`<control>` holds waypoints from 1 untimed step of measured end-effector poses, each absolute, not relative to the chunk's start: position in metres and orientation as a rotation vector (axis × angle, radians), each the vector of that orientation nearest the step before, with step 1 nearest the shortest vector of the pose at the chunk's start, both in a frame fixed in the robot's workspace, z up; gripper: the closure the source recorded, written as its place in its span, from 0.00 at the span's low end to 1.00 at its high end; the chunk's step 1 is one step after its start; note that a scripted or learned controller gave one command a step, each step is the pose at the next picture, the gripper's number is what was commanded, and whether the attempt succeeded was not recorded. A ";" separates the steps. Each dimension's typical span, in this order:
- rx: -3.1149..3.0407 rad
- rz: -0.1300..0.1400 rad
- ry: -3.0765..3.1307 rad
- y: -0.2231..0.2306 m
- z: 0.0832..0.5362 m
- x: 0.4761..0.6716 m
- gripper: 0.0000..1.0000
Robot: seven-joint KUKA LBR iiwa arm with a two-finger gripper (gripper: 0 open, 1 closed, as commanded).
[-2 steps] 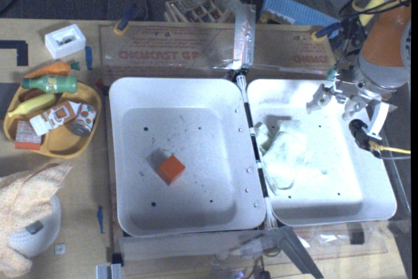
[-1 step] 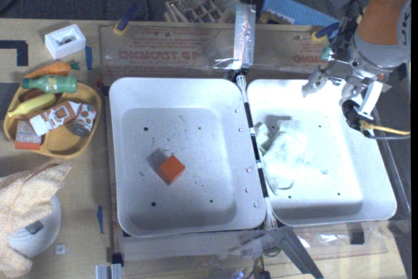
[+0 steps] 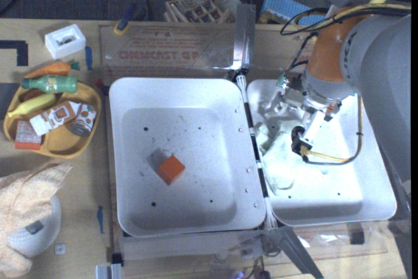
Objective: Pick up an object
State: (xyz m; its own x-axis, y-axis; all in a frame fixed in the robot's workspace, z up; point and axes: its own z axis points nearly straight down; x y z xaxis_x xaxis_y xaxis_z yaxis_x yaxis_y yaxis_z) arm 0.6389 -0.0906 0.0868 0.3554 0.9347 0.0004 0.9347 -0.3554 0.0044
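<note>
The pick looks to be at its start: the orange block (image 3: pixel 172 169) lies alone in the left bin (image 3: pixel 130 98), at about seven o'clock from its centre, and nothing touches it. The arm (image 3: pixel 330 55) reaches in from three o'clock, bent down over the right bin (image 3: pixel 375 202), with the gripper (image 3: pixel 274 115) low near that bin's left wall. I cannot tell how the jaws stand, and the next move likely calls for crossing the divide toward eight o'clock and descending over the block.

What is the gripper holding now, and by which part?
It cannot be told. The gripper is over the right bin; the orange block lies apart in the left bin.
</note>
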 end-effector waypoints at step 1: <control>2.554 0.002 1.825 -0.110 0.139 0.635 0.00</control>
